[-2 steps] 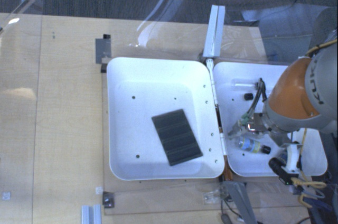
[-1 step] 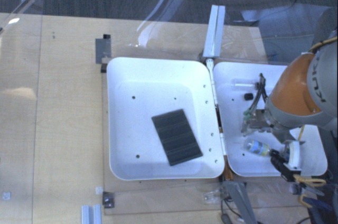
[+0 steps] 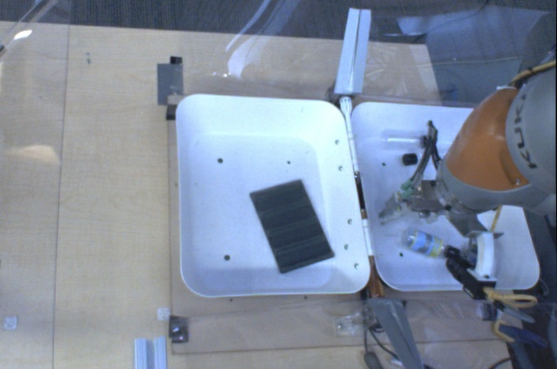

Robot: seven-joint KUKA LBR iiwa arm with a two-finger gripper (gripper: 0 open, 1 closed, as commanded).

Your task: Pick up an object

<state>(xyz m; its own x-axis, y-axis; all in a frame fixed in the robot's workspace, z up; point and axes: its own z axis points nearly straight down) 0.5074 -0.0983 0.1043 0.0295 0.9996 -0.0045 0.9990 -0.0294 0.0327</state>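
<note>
A dark grey ribbed rectangular pad (image 3: 291,225) lies flat and slightly turned in the left bin (image 3: 209,124). The right bin (image 3: 383,267) holds a small clear bottle with a blue and yellow label (image 3: 426,244), a small black piece (image 3: 408,158), a clear tube (image 3: 399,137) and a greenish bit (image 3: 405,187). My gripper (image 3: 411,200) hangs low over the middle of the right bin, just above the small bottle and beside the greenish bit. The arm's orange band (image 3: 486,151) covers much of that bin's right half.
A metal bar (image 3: 352,52) stands behind the gap between the bins. A black bracket (image 3: 171,80) sits at the left bin's far corner. Black and yellow cables (image 3: 487,287) hang by the right bin's near edge. Bare wooden bench (image 3: 87,184) stretches to the left.
</note>
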